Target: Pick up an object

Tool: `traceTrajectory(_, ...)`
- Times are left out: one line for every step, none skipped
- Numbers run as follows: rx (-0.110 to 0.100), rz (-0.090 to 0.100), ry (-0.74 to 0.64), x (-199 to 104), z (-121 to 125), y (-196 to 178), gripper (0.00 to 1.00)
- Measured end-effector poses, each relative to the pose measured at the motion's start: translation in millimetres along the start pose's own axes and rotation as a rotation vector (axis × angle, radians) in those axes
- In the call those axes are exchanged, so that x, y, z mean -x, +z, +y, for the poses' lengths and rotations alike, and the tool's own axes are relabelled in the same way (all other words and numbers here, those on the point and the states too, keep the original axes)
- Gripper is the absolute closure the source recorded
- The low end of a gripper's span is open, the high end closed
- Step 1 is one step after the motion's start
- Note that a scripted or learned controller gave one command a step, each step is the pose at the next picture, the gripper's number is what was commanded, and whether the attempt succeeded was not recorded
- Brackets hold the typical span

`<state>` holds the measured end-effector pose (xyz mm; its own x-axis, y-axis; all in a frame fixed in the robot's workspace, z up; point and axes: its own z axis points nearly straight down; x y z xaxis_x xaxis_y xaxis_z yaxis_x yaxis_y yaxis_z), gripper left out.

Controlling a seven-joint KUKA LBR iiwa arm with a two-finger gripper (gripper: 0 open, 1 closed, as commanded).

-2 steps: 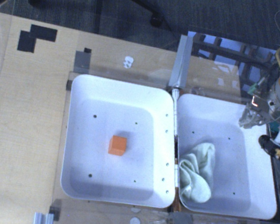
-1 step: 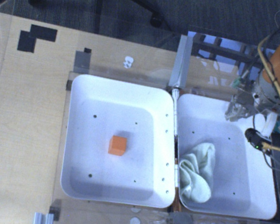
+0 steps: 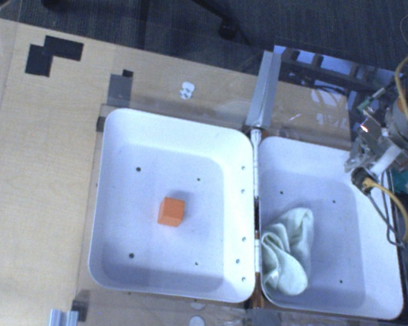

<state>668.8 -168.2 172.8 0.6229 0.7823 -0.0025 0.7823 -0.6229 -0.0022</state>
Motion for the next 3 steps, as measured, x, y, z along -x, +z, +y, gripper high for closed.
traceTrajectory(0.000,0.001,0.372,22.1,-3.2,-24.3,1.00)
traceTrajectory(-0.001,0.000,0.350,47.9,-0.7,-2.3,1.00)
traceTrajectory(-0.002,-0.001,0.314,58.9,-16.0,-0.6,1.00)
